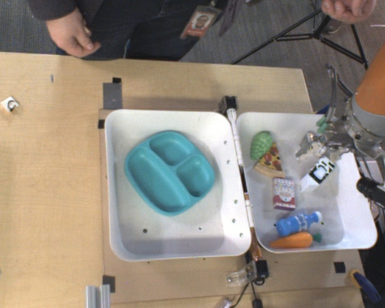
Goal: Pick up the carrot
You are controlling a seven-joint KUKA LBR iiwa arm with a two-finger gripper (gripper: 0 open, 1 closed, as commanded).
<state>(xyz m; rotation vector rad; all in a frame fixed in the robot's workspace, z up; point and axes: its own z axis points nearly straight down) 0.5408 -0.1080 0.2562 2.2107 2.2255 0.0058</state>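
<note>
— Where's the carrot [292, 240]?
— Lying flat at the near edge of the right bin [359, 239], touching the blue bottle [298, 222], well below and a little left of the gripper [316, 145].
— And the gripper?
— Over the bin's far right part, nothing between its fingers; I cannot tell whether they're spread or pressed together.
— Anything between them?
— A red-and-white carton [283, 193], left of the line; pizza slice [269, 161] and green toy [262, 144] lie left of the gripper.

The carrot [292, 240] lies at the near edge of the right bin [353, 226], touching a blue bottle [298, 222]. The gripper [316, 144] hangs farther back.
</note>
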